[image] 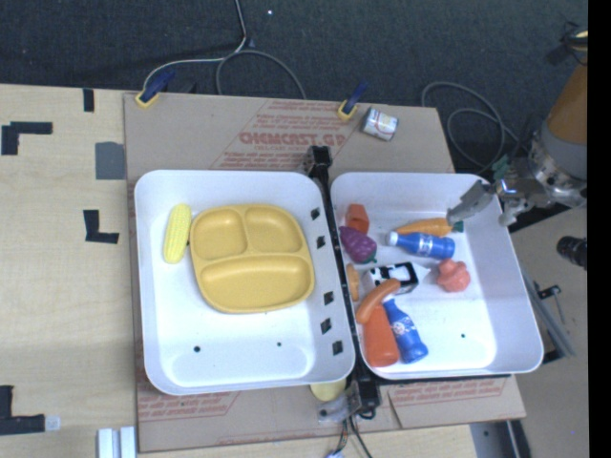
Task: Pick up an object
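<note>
The end effector hangs over the right bin's far corner, grip state impossible to tell, nearest the carrot beside the blue bottle; crowding there could make it nudge both and come up with nothing

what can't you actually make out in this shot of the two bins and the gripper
- Gripper, camera view: small and blurred above the right bin's far corner; whether it is open or shut cannot be told.
- Arm: cut off by the right edge.
- Black and white item: partly covered by the orange toys around it; what it is cannot be told.
- Yellow thing below the bins: mostly hidden by the bin rims.
- Blue bottle: label too small to read.
</note>
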Available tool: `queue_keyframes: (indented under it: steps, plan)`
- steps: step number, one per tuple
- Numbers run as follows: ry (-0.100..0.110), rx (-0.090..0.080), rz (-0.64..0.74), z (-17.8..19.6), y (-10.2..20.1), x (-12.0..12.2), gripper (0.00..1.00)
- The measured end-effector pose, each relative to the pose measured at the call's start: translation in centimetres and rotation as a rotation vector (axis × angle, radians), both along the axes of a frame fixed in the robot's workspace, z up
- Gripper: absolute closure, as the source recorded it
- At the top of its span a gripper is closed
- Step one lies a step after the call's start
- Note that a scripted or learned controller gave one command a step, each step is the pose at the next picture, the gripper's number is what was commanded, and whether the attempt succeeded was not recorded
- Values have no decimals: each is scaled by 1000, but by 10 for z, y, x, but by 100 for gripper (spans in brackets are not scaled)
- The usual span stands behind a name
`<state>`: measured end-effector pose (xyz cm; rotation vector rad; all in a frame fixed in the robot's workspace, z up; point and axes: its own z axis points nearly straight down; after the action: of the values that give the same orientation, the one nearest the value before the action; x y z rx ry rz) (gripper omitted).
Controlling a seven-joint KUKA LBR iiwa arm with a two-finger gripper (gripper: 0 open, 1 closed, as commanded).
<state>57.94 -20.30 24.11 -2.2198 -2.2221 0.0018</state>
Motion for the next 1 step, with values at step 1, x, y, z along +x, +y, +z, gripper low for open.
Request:
queue_keyframes:
  steps: [1]
  plan:
    - [-28, -8, 3, -130, 39, 25, 0]
